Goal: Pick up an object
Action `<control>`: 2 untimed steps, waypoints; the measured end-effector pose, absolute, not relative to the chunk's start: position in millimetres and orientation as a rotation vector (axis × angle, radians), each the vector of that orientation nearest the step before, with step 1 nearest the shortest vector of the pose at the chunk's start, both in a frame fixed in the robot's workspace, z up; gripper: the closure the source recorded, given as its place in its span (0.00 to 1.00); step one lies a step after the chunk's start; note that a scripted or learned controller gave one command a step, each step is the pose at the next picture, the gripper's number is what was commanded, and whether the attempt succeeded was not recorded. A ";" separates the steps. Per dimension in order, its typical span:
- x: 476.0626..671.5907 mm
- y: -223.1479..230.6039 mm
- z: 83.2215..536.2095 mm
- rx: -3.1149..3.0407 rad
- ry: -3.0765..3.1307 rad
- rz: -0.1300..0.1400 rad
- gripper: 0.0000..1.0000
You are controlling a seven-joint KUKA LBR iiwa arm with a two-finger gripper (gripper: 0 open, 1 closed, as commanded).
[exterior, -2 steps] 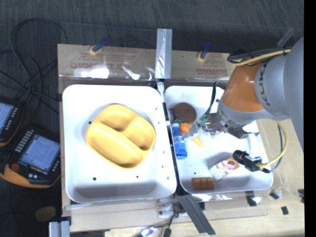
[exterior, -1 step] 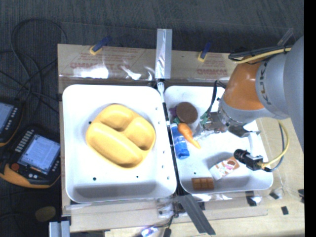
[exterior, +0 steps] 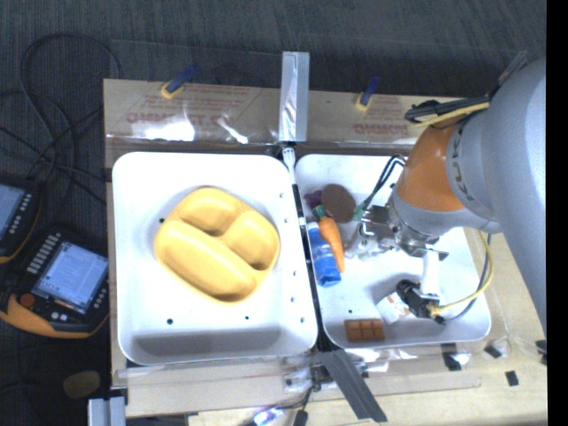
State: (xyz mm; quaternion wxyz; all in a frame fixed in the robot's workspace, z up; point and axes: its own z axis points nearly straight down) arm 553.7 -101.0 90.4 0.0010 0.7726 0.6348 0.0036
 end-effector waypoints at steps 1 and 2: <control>554.4 -100.8 89.5 2.422 1.992 0.013 0.00; 553.3 -57.0 182.7 2.206 2.241 -0.002 0.00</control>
